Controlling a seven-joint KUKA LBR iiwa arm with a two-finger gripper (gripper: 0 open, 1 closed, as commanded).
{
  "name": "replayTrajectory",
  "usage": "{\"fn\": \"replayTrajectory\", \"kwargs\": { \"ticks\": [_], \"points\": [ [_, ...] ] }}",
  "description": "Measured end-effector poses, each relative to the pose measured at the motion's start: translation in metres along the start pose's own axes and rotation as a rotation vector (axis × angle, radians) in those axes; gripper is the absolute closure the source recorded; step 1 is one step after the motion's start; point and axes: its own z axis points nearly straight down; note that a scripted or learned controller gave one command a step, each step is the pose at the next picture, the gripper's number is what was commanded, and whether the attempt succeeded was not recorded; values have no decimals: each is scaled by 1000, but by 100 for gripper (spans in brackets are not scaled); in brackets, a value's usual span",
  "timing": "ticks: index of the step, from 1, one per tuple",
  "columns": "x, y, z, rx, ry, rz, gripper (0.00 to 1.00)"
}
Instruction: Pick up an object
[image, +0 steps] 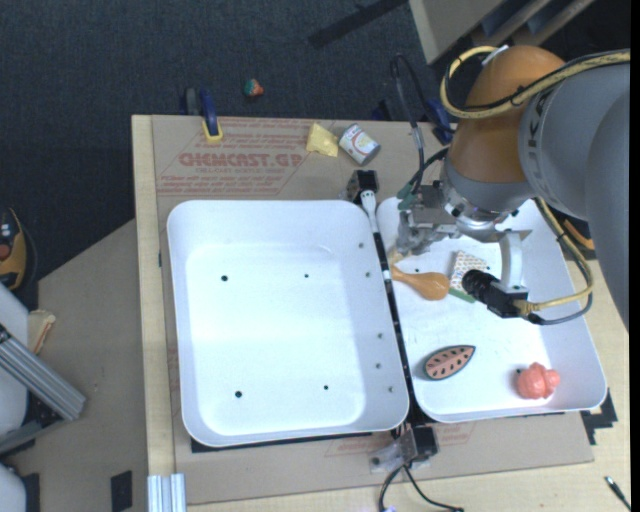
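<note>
Pear-shaped orange toy lies in the right bin, just beneath your gripper. It looks light, smooth and slippery, so pinch its fat belly. The gripper's own state? You cannot tell.

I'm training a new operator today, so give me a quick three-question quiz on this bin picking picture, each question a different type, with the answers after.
1. True or false: the pink lumpy object lies in the left bin.
2. Multiple choice: the gripper hangs over the right bin's A) far left part, B) near right corner, C) middle of the near edge.
3. Fill in: the brown oval object lies to the ___ of the pink one in this view.

Key: 1 false; 2 A; 3 left.
</note>
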Motion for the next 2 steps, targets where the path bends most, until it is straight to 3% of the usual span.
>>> {"fn": "replayTrajectory", "kwargs": {
  "ticks": [1, 2],
  "points": [
    [-45, 3, -199, -5, -4, 11, 100],
    [28, -42, -162, 22, 2, 3, 100]
  ]
}}
